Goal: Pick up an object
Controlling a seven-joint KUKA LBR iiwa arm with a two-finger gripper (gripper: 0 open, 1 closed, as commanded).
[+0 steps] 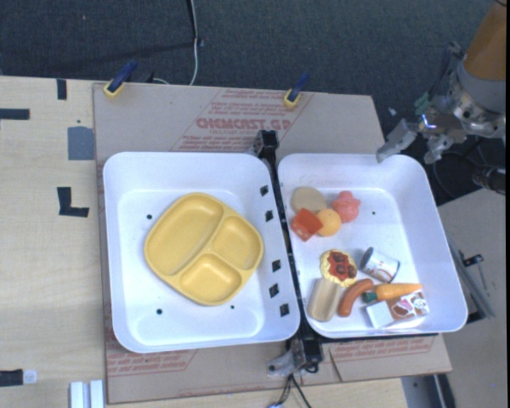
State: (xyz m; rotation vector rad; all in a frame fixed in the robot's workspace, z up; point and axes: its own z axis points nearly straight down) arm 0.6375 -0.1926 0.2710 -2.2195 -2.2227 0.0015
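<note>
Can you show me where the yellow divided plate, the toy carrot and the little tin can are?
Yellow divided plastic plate (204,248): camera view, central ridge.
Orange toy carrot (397,292): camera view, mid-body.
Small silver tin can (379,268): camera view, side wall.

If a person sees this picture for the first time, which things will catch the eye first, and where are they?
The eye goes first to the yellow divided tray, which lies alone in the left bin. Next comes the cluster of small toy foods in the right bin, among them a carrot, a sausage and a pink piece. The gripper hangs above that bin's upper right corner, clear of the objects.
</note>
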